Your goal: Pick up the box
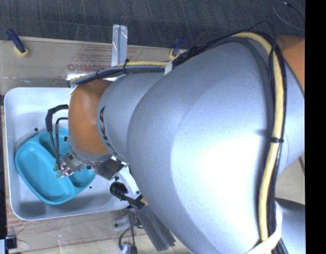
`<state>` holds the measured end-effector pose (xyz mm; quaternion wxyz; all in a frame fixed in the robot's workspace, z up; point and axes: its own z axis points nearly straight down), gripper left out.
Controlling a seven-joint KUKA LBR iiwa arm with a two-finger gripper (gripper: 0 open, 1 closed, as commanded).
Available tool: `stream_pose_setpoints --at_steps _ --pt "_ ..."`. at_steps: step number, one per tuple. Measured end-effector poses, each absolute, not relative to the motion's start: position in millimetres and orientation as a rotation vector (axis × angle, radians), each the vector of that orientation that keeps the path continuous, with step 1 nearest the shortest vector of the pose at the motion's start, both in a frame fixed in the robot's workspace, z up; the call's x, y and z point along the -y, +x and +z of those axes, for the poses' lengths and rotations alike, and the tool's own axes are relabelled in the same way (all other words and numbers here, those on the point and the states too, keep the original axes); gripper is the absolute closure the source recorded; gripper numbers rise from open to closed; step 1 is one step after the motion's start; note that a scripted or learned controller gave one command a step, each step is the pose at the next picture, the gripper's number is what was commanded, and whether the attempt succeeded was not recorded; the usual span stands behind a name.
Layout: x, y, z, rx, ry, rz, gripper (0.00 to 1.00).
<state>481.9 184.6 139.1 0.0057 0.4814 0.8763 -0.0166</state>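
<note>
The big grey arm is reaching in from the right and leaning low over the left white bin, its bulk covering most of the bench and everything to the right of that bin. The orange band above the wrist is hanging over the bin's middle, and black cables are looping off its left side. Below the band the gripper is pressing down right at a turquoise box, a rounded, open plastic container that is lying tilted in the near left part of the bin, with its rim facing up and to the left. The wrist is blocking the claw itself, so I cannot tell whether it is released or clenched, or whether it is touching the box at all. Behind the bin a brown cardboard sheet is lying flat, pinned by a blue clamp at its far left corner
</note>
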Motion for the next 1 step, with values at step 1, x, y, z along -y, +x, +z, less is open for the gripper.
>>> stream_pose_setpoints --at_steps 1 --pt "-184.6 481.3 147.6 -2.75 1.499 -0.057 1.0"
